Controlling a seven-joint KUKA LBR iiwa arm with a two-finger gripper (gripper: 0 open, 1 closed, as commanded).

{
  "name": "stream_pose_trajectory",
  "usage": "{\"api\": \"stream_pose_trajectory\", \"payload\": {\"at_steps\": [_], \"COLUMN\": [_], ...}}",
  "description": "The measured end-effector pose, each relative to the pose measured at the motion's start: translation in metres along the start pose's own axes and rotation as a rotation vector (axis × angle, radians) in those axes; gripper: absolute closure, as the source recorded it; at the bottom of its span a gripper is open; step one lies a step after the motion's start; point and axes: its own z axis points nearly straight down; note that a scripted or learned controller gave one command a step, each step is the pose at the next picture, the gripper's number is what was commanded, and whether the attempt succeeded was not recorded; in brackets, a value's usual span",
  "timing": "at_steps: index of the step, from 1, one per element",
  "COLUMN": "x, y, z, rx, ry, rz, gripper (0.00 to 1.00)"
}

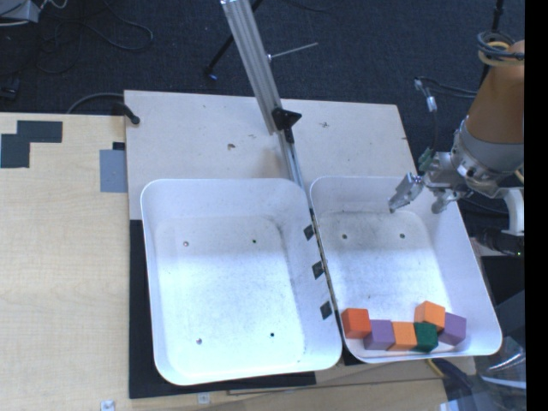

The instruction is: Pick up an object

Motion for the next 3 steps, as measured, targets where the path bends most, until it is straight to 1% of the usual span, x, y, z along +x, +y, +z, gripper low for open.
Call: {"api": "stream_pose_trajectory", "payload": {"at_steps": [1, 2, 3], "x": [-0.008, -0.008, -0.007], "y": [0.050, 0.051, 0.051], "z": [0.139, 0.124, 0.125], "rx": [-0.001, -0.002, -0.001], "ry": [-0.001, -0.002, -0.002], "rz": [0.000, -0.005, -0.008], "gripper": [0.00, 1.00, 0.00]}}
